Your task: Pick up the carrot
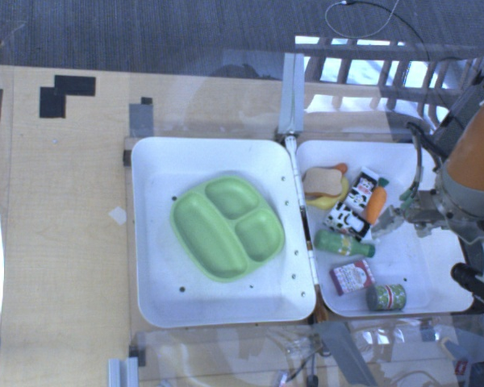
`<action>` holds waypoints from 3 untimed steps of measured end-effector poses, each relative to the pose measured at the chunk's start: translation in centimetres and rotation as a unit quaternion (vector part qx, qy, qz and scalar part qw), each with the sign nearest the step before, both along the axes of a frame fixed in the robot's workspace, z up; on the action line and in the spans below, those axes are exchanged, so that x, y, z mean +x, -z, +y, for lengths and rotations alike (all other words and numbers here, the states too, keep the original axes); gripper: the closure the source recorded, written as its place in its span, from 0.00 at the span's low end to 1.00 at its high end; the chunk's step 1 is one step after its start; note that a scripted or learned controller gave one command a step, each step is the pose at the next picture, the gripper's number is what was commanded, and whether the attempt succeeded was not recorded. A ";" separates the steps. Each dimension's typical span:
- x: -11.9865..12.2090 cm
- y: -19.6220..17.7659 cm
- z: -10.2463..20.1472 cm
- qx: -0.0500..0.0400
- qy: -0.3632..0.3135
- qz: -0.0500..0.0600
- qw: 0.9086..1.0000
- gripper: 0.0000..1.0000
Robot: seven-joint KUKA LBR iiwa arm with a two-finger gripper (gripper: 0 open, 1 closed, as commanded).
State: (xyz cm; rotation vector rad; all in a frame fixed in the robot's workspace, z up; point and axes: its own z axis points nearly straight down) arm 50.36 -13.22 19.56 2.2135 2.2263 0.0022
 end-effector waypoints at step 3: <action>6.1 8.0 -1.6 -0.005 -0.103 -0.019 0.994 0.00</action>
